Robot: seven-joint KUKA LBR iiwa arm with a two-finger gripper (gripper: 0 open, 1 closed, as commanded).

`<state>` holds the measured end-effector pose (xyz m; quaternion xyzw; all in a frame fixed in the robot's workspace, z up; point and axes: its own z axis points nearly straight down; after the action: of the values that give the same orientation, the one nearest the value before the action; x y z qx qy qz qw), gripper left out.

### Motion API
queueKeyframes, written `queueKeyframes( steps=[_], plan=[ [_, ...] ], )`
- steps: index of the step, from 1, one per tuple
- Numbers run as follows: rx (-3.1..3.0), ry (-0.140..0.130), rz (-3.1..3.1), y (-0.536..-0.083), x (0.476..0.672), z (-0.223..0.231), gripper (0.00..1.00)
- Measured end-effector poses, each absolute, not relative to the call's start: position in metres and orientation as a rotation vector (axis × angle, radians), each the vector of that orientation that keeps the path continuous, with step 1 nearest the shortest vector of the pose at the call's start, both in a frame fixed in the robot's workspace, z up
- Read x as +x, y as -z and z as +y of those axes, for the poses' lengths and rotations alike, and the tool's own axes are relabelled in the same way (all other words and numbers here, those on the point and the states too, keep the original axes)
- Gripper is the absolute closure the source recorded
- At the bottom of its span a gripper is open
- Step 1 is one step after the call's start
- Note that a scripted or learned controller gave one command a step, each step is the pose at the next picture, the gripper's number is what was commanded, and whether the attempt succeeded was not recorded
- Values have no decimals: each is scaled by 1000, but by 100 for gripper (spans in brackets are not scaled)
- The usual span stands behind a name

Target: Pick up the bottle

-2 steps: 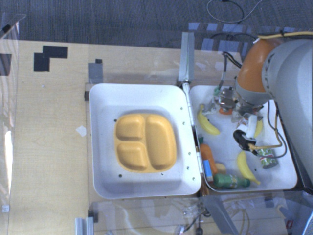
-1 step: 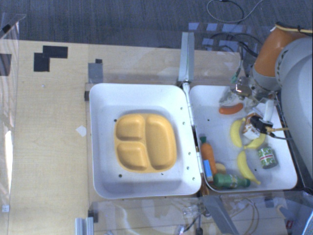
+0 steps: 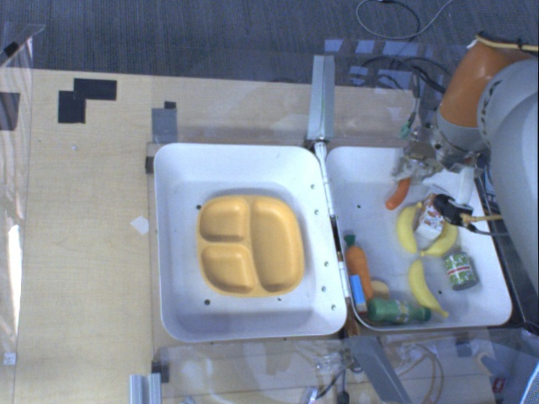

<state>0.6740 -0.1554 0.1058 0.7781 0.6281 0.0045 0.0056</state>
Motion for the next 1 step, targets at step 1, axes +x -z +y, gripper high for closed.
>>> queueKeyframes(
  steps=[1],
  plan=[
    [2500, -11, 1888, -312, 670, -128, 100]
  ],
)
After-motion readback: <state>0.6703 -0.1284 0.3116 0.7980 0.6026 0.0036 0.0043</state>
